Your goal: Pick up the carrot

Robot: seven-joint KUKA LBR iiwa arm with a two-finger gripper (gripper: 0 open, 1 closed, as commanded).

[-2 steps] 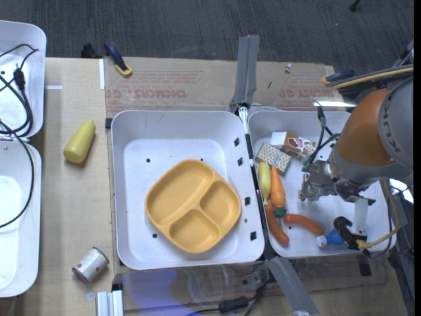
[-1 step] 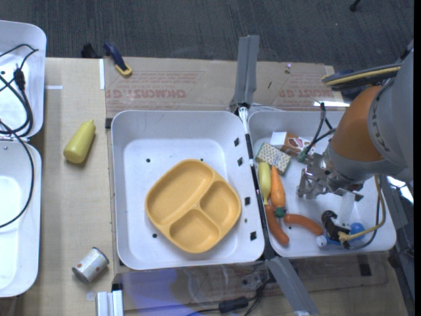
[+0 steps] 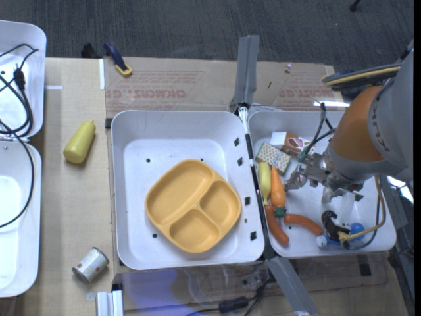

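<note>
The carrot (image 3: pixel 277 191) lies in the right bin (image 3: pixel 388 232), close to its left wall, roughly upright in the frame with its green end pointing down at about the frame's lower middle-right. Just to its left, touching or nearly so, is a pale yellow-green piece (image 3: pixel 264 178); directly below it a sausage (image 3: pixel 276 228) runs along the wall, and a second sausage (image 3: pixel 303 223) lies to the lower right. The gripper (image 3: pixel 309 174) hangs just right of the carrot, and whether its jaws are parted or closed cannot be made out under the wrist hardware. The crowding is the chief risk: a descent slightly off line would likely land a finger on the yellow-green piece or the sausage, and the grasp may take the wrong item or shove the carrot against the wall. A cracker (image 3: pixel 272 157) and small packets sit just above, narrowing the approach. The left bin (image 3: pixel 131 176) holds a yellow divided plate (image 3: pixel 192 205), well apart. A yellow bottle (image 3: pixel 79 142) and a tin (image 3: pixel 90 264) lie on the bench at the frame's left.
</note>
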